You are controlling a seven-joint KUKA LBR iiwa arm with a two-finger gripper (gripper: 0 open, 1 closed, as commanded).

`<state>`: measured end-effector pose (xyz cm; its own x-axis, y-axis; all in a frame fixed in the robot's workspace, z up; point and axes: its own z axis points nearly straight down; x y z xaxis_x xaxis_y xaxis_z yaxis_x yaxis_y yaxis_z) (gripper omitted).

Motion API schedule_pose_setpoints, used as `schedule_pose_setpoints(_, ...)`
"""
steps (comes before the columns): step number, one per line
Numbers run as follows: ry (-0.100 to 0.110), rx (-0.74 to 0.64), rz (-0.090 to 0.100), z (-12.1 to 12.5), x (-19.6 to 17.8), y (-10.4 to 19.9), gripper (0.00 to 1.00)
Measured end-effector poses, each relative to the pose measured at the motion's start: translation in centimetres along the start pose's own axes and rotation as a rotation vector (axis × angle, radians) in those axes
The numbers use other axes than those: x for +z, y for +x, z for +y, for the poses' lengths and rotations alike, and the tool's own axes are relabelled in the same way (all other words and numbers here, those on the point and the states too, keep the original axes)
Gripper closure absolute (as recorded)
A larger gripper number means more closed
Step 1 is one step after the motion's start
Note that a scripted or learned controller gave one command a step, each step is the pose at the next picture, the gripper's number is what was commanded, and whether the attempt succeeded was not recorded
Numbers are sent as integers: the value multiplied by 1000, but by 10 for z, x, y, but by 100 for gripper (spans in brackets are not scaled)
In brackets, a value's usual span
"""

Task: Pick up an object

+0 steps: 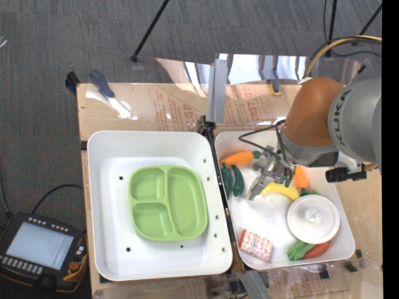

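My gripper [264,185] hangs low over the upper middle of the right bin [347,237], fingers spread open with nothing between them. A yellow banana [284,192] lies just right of the fingertips. An orange carrot [237,159] sits up and to the left, and dark green vegetables [234,180] lie to the left by the bin wall. A small orange piece [302,177] is partly hidden under the wrist. A round white lidded bowl [313,218], a red patterned box [256,244] and a green and red pepper [308,250] fill the lower part.
The left bin [103,167] holds a green divided plate [168,202]. A metal post [216,95] stands behind the wall between the bins. A teach pendant [38,248] lies on the floor at the lower left.
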<state>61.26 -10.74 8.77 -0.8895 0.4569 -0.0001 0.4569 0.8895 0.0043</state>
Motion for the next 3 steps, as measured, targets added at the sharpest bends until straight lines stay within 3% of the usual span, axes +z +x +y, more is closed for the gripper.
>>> schedule_pose_setpoints(1,5,13,-2,-79,-1,-24,0)
schedule_pose_setpoints(2,2,9,-4,-76,-11,-25,100)
schedule_pose_setpoints(3,3,135,2,-86,-1,44,100)
